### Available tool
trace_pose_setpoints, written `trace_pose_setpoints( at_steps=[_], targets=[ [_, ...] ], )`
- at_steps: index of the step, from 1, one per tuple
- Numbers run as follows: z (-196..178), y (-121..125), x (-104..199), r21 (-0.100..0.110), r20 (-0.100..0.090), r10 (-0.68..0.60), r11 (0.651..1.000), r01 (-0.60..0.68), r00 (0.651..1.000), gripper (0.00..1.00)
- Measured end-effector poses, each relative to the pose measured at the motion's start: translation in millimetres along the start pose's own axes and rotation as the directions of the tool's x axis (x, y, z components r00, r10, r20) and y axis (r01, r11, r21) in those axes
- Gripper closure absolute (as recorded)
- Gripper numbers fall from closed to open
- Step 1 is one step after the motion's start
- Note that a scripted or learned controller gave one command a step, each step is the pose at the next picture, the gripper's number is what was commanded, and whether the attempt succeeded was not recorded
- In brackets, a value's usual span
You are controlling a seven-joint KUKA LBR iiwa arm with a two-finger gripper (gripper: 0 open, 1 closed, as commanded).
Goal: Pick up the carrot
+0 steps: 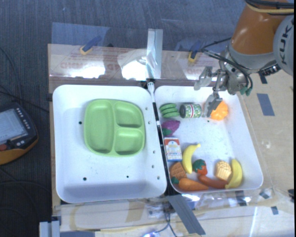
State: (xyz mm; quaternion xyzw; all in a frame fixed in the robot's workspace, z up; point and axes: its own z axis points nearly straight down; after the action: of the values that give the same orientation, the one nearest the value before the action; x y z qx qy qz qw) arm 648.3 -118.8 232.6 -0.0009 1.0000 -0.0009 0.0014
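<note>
1. Your claw hangs at the right bin's far end, fingers spread, pinching nothing, just beside an orange piece.
2. The carrot lies well apart, at the near rim.
3. Risk: closing here takes the wrong orange thing.
4. Bananas crowd the carrot; expect a fouled grip.

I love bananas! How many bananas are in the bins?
2, both in the right bin: one banana near the middle, the other banana by the front right corner. More may hide underneath.

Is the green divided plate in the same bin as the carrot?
No, the green divided plate lies in the left bin, while the carrot lies in the right bin.
</note>
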Motion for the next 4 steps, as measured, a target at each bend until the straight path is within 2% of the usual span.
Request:
trace_pose_setpoints(
  at_steps=[1, 2, 3, 4],
  targets=[
    [115.9, -48.9, 36.3, -0.003, -0.013, -0.001, 1.0, 0.001, 1.0, 0.0],
    [137.9, -47.7, 4.7, 0.0, -0.022, -0.042, 0.999, 0.042, 0.999, 0.0],
    [124.7, -45.8, -1.7, 0.006, 0.007, -0.043, 0.999, 0.043, 0.999, 1.0],
    [46.4, -2.2, -23.7, -0.001, 0.011, 0.009, 1.0, -0.009, 1.0, 1.0]
  ],
)
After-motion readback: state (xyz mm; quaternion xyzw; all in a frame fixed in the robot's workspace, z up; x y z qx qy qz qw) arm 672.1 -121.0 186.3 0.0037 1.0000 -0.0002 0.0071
